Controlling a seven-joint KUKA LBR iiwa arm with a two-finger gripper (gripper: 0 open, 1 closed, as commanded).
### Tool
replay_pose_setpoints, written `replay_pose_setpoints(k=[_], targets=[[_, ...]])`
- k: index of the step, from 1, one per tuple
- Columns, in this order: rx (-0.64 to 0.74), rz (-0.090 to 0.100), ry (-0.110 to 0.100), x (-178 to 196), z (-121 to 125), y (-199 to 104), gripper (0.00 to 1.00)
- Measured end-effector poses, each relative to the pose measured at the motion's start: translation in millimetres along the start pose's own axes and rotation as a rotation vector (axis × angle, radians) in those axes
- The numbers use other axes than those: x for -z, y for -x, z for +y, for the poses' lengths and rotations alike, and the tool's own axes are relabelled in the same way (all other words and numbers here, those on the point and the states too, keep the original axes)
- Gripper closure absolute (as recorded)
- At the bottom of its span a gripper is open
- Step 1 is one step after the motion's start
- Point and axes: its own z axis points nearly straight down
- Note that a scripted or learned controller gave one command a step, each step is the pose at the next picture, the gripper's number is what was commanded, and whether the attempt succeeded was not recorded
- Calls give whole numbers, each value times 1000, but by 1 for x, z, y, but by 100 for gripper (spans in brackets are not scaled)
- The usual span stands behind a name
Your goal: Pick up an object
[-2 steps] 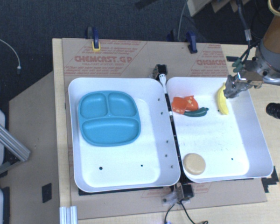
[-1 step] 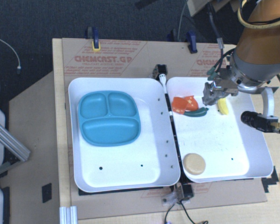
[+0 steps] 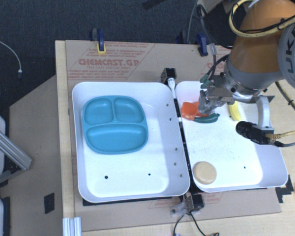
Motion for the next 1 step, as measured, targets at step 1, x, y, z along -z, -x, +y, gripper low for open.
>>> replay_pose_setpoints(k=[1], targets=[[1, 0, -2, -24, -3, -54, 100]])
